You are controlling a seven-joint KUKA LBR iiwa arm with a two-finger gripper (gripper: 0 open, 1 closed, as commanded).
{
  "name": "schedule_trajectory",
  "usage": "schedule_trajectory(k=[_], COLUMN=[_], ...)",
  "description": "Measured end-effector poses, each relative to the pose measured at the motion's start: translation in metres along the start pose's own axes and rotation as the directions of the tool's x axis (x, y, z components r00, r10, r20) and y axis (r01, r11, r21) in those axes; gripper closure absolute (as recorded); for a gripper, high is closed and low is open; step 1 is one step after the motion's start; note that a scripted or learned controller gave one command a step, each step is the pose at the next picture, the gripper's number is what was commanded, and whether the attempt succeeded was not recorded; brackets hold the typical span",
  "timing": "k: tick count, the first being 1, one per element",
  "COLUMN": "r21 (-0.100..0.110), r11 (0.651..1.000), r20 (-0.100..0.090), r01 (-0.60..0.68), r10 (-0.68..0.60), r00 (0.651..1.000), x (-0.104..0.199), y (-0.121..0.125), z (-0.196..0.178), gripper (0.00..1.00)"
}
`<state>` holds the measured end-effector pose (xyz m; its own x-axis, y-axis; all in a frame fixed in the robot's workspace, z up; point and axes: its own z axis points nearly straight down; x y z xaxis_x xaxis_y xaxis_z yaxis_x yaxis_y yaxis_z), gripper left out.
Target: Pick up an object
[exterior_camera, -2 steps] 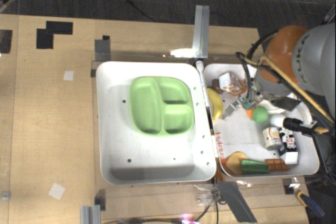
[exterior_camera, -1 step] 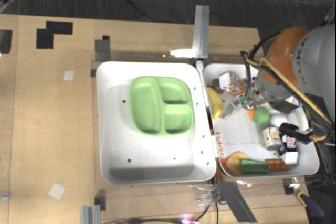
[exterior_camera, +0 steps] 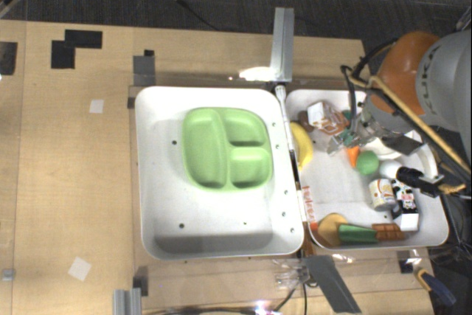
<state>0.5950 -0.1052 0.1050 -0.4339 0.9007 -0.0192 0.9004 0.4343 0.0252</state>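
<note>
My gripper (exterior_camera: 352, 135) is low in the back half of the right bin (exterior_camera: 435, 232). It sits just above a small orange piece (exterior_camera: 352, 156) and a green ball (exterior_camera: 366, 163). A white packet with print (exterior_camera: 320, 114) lies just to its left. A yellow banana-like toy (exterior_camera: 301, 144) rests against the bin's left wall. Nearer the front are a small can (exterior_camera: 380, 193), a white box (exterior_camera: 408, 220), a brown block (exterior_camera: 389, 232), a green cylinder (exterior_camera: 356, 234) and a tan piece (exterior_camera: 331, 220). The arm's body hides the bin's back right corner.
The left bin (exterior_camera: 158, 232) holds a green divided plate (exterior_camera: 225, 147) in its middle. A metal post (exterior_camera: 283, 48) stands behind the wall shared by the bins. The grey arm with its orange band (exterior_camera: 410, 63) and cables (exterior_camera: 398, 107) crosses the right bin's far side.
</note>
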Motion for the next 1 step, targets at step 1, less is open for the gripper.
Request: schedule_trajectory(k=[1], r21=[0.02], r11=[0.982], r20=[-0.013], r01=[-0.19], r10=[0.19], r00=[0.982], x=[0.0589], y=[0.0225], z=[-0.0828], gripper=[1.0])
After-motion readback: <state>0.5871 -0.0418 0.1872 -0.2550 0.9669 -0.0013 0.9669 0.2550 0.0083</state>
